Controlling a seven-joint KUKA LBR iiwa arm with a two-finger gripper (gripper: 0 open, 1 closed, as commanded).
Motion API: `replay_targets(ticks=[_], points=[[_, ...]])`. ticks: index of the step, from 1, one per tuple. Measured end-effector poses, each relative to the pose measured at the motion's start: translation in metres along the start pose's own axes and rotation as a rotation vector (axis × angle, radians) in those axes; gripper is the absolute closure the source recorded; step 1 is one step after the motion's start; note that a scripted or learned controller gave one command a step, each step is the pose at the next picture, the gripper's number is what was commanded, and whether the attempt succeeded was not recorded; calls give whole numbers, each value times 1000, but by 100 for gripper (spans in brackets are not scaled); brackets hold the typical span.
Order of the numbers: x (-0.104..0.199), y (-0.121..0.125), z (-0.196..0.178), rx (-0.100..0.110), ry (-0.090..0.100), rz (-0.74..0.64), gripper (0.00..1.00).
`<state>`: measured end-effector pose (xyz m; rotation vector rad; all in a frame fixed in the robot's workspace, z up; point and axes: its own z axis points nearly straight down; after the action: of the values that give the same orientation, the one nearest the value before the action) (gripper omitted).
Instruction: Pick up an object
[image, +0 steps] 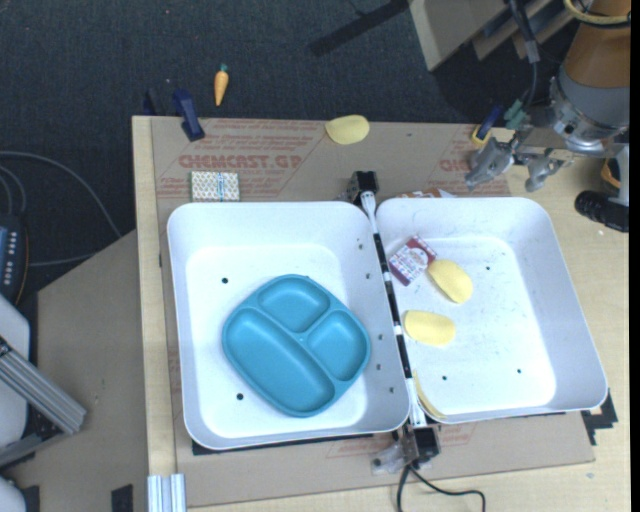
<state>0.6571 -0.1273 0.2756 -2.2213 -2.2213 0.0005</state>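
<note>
Gripper (510, 165): held raised past the right bin's (560, 300) far rim; nothing grasped, fingers seemingly spread.
Yellow pieces (450, 281): lying below-left, within reach.

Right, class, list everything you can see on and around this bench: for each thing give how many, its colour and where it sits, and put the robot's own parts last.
Bins: two, white, side by side on the bench.
Divided plate: one, blue, in the left bin.
Yellow pieces: two, in the right bin, near its left side.
Packet: one, red and white, in the right bin, beside the upper yellow piece.
Yellow piece on the board: one, behind the bins.
Small patterned packet: one, pale, on the board behind the left bin.
Carrot-shaped toy: one, orange, on the dark floor beyond the bench.
Clip: one, blue, at the board's far left corner.
Gripper: one, grey, above the right bin's far edge.
</note>
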Motion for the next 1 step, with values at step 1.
replay_targets(ticks=[1], points=[[3, -44, 161, 3, 1, 1, 0]])
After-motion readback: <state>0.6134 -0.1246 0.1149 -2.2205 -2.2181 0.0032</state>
